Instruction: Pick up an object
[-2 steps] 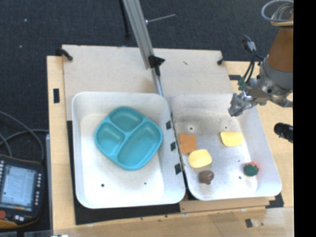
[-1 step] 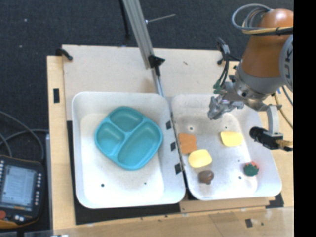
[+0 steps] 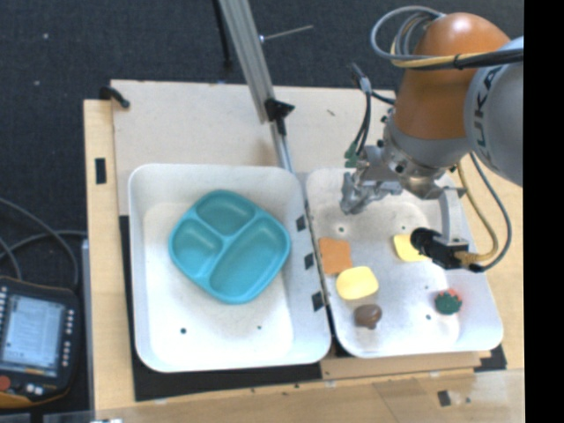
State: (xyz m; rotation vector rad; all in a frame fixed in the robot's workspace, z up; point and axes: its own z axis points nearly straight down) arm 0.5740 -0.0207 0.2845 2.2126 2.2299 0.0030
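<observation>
Right bin point(image 3: 476, 324): fingers point(image 3: 351, 203) state unclear, above orange block point(image 3: 335, 256); yellow piece point(image 3: 357, 282), brown lump point(image 3: 368, 315) near.

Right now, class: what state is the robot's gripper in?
Gripper: cannot be told; it hangs over the right bin, above the orange block.

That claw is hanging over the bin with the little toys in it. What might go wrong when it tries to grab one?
The claw sits over bare floor near the back of the right bin, so dropping straight down would probably catch nothing. The orange square, yellow block and brown lump lie close together, so reaching for one could knock another. The orange square also looks flat, which may let it slip away.
</observation>
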